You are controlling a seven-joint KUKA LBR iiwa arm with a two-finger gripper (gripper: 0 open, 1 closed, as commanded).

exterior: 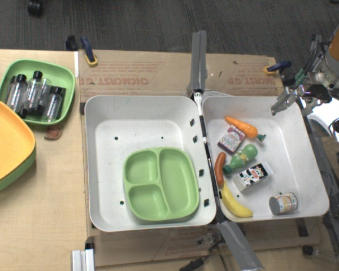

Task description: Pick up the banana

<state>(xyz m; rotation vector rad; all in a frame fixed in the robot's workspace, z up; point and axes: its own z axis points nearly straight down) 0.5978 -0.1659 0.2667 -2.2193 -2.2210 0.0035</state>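
The yellow curved plastic banana (235,204) is lying in the right white bin (305,151), close to that bin's near-left corner, with one end lying against the bin's left wall; the red plastic sausage (220,168) is resting just beyond it along the same left wall. The black-and-white milk carton (252,175) is lying near the bin's centre, the green plastic bottle (240,158) is lying just beside it, the purple packet (231,139) and the orange carrot (242,127) are occupying the far part, and the silver tin can (283,203) is lying on its side toward the near-right corner. The grey two-finger gripper (286,99) is hovering at the right bin's far-right corner, well apart from the banana; nothing is sitting between its fingers, and whether they are spread cannot be determined. The green three-compartment plastic tray (160,183) is sitting in the left white bin (101,151).
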